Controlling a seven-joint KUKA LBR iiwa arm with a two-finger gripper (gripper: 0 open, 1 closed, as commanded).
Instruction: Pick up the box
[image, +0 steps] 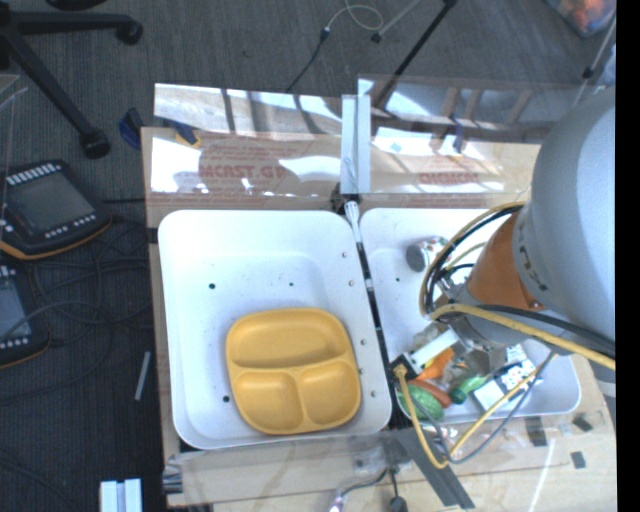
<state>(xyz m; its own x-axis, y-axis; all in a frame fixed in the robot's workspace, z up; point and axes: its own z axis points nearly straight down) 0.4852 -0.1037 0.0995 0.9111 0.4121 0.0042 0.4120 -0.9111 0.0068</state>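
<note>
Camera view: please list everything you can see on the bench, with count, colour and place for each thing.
Bins: two, white, side by side on the bench.
Divided plate: one, yellow, three compartments, in the left bin toward its near edge.
Small objects: several, mixed orange, green and white, crowded in the near part of the right bin under the arm; too cluttered to tell which one is the box.
Clear panels: along the far edge of the bench, behind both bins.
Cables: yellow and black, looping around the wrist.
Arm: one, grey with an orange band, over the right bin, reaching in from the right.
</note>
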